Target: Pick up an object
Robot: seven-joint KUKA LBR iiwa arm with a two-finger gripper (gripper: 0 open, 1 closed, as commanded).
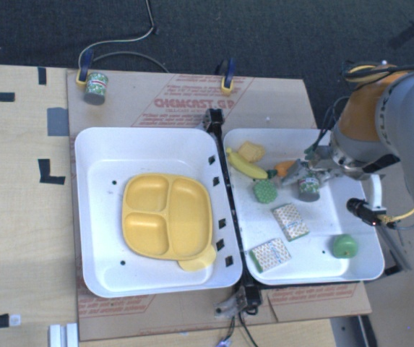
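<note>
My gripper [309, 173] hangs low over the right-hand shallow white bin [365, 270], near its far edge, with my grey arm and its orange band [360, 114] reaching in from the right edge of the bench. Right at my fingertips sits a small can with a green label [308, 187]; whether it is actually between my fingers or only just beside them I cannot tell, and I cannot tell how far apart they stand either.

Just to the left of the can lies a small orange piece [285, 168], and beyond it a yellow banana [246, 166] stretches along the bin's far left corner, with a pale yellow lump [251, 151] touching its far side. A round green textured ball [265, 191] rests just beside the banana's near end. Toward the middle of the bin lies a flat patterned packet [290, 221], and a second one like it [270, 254] sits by the near left corner. A green apple-shaped fruit [345, 246] lies near the near right corner.

In the left-hand white bin [98, 266], a yellow divided plastic plate [167, 216] lies in the middle.
</note>
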